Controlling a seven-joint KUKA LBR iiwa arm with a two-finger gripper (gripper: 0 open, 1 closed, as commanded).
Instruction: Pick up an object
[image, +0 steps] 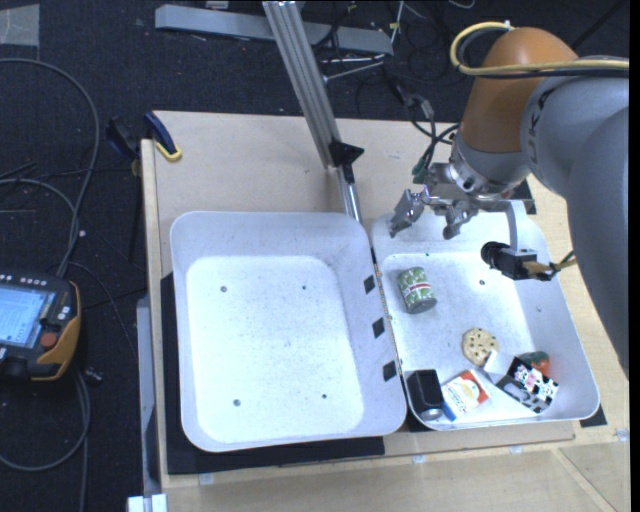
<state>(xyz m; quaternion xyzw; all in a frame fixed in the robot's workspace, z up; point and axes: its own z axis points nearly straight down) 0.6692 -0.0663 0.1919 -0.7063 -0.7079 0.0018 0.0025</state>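
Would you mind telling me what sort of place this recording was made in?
Most likely a robotics lab. A grey arm with an orange band reaches over two shallow white plastic bins on a plywood bench, a handheld control pendant lies on dark carpet, and cables trail around.

Green can (417, 289), right bin (560, 330).

Even, fairly bright light falls from overhead — the 2 white bins (270, 340) come close to washing out, their speckled floors pale and low in contrast. Shadows are soft and short, gathering under the bin rims. The dark floor (70, 120) around the bench (240, 160) swallows detail. The picture is slightly soft and grainy throughout; the arm (560, 110) at right looks blurred — its orange band (505, 85) carries a mild sheen.
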